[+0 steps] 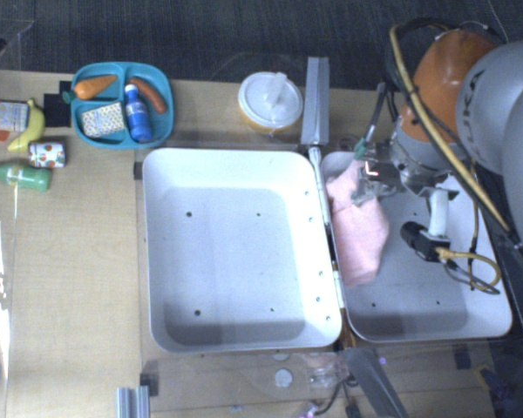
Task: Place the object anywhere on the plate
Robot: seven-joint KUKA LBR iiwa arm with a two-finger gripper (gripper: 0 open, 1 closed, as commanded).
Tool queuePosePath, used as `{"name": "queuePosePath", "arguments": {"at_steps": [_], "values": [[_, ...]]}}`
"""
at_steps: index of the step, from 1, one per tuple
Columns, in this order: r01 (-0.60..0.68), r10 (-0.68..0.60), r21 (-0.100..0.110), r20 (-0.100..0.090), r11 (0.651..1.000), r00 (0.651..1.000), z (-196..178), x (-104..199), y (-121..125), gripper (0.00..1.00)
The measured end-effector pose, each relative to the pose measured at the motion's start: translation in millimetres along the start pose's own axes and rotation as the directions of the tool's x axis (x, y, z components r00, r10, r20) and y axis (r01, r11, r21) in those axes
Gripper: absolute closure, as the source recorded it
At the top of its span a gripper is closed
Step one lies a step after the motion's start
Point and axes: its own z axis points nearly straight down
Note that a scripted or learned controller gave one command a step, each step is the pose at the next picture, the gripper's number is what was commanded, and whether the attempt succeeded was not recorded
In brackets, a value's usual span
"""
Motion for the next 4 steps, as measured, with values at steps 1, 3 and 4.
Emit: {"name": "queuePosePath", "arguments": {"at_steps": [1,3,4], "values": [[0.007,-0.007,-0.002,-0.001,1.0,1.0,-21,1,1,1.0],[0.728,-0.728,-0.003,0.001,0.686,0.686,-25,115,-22,1.0],[0.937,-0.937,-0.004,0.002,0.349,0.349,-22,156,-34,1.0]]}}
